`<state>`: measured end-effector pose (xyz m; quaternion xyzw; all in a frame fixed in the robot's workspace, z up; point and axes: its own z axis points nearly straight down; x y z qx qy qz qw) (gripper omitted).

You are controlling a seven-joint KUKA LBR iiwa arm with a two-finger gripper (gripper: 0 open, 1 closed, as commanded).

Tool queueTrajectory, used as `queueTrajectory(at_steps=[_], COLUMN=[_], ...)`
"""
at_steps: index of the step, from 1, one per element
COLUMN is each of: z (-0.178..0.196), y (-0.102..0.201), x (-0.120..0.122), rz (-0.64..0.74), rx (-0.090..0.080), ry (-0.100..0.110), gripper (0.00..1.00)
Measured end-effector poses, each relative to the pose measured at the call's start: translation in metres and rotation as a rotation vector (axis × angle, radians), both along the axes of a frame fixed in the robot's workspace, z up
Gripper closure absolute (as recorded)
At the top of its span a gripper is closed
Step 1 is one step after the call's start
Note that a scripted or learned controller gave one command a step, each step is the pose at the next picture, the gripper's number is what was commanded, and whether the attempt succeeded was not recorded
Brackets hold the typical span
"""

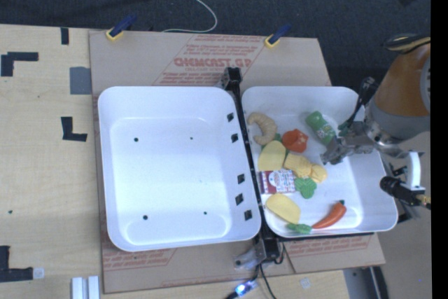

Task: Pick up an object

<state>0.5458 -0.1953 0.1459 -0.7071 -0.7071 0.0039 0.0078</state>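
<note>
The right bin [364, 182] holds several toy foods. A tan croissant [264, 126] lies at its far left, with a red tomato [295, 141] and a green bottle [320, 126] to its right. Yellow pieces [271, 156] lie mid-bin beside a red-and-white packet [278, 182] and a small green piece [305, 186]. Near the front lie a yellow lemon [283, 207] and a red chili [329, 216]. My gripper [334, 153] hangs low inside this bin, just right of the bottle and tomato, and nothing visible is held in it.
The left bin [112, 150] stands beside the right one, with a black divider [241, 150] between them. Both rest on a cardboard sheet [203, 59]. The arm's orange band [413, 84] hangs over the right bin's far right rim.
</note>
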Motion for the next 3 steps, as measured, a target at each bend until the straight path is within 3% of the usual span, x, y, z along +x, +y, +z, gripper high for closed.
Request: queueTrajectory(at_steps=[1,2,3], z=[-0.065,-0.064,-0.066], y=[-0.029,-0.014,-0.023], x=[0.045,0.118,0.117], rz=[0.002,0.006,0.003], rx=[-0.007,-0.006,0.014], ry=[-0.017,0.018,0.018], gripper=[1.00,1.00,1.00])
